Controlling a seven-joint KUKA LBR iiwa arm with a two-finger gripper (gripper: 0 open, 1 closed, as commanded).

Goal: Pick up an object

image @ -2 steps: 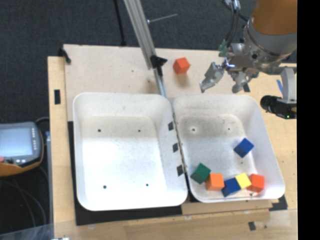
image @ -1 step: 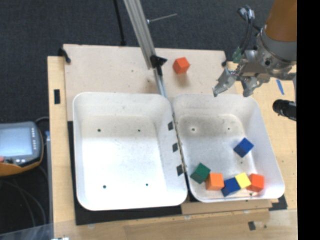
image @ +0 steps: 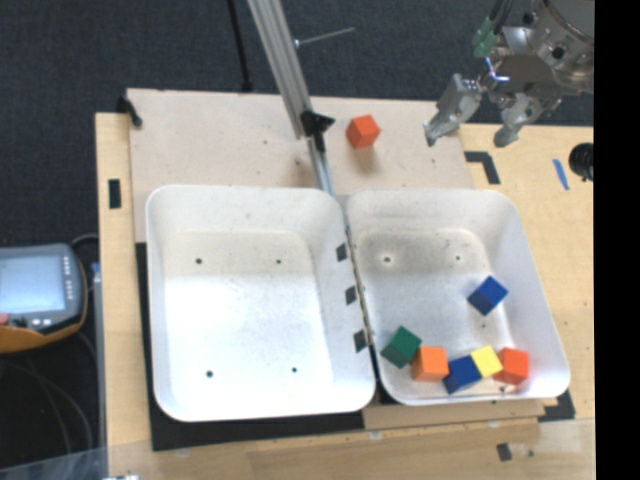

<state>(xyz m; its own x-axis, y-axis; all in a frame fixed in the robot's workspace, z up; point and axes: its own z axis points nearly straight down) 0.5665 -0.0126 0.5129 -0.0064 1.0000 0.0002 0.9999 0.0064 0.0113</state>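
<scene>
My gripper point(image: 474, 128) hangs high above the bench behind the right bin point(image: 520, 228), its two grey fingers spread apart with nothing between them. In the right bin lie a blue cube point(image: 487, 295) near the right wall and a row along the front: a green cube point(image: 401, 347), an orange cube point(image: 431, 362), a second blue cube point(image: 462, 373), a yellow cube point(image: 486, 361) and a red-orange cube point(image: 512, 365). Another orange cube point(image: 362, 131) sits on the bench behind the bins, left of the gripper.
The left bin point(image: 160, 268) stands beside the right one. A slanted metal post point(image: 285, 63) rises from between the bins at the back. A handheld pendant point(image: 38, 293) lies off the bench at the left.
</scene>
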